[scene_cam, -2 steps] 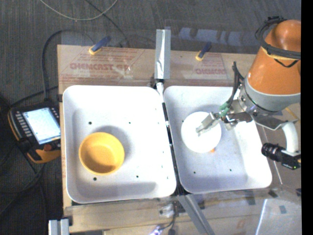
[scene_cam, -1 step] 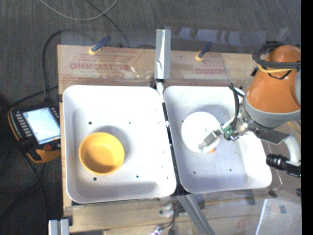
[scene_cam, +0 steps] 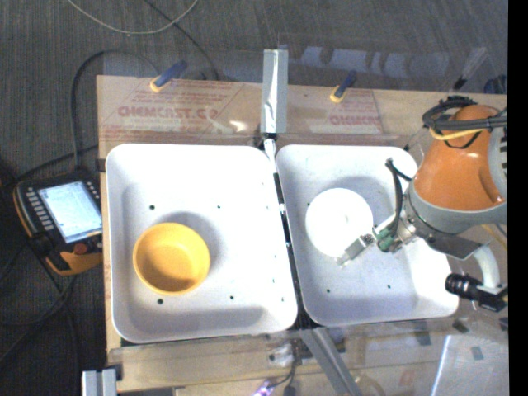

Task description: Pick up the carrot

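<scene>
Carrot: its place cannot be told, so its direction and long axis from the gripper cannot be judged | gripper: low over the right bin, at the white plate's near-right rim; grip state cannot be told | left bin: yellow bowl toward its near-left corner.

A yellow bowl sat in the left bin; a white plate lay in the right bin; a pendant rested at far left.
</scene>
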You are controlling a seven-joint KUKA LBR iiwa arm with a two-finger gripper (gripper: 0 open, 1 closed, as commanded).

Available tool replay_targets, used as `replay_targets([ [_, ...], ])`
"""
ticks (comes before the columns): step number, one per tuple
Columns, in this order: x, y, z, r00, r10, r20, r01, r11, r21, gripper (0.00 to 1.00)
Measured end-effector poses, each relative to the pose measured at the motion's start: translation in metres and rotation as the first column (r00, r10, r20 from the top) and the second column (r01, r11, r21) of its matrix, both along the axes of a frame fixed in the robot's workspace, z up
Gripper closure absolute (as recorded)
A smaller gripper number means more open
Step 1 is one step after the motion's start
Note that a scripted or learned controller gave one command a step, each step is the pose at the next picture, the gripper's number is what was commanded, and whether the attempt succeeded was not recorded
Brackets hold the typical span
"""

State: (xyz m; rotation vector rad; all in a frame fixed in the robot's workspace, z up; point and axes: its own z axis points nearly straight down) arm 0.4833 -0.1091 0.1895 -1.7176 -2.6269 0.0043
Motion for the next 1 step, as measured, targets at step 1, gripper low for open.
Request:
replay_targets([
  [1, 0.0011, 0.0026, 0.0078, 1.000, 0.004, -0.001, -0.004, 1.000, 0.004, 1.00],
])
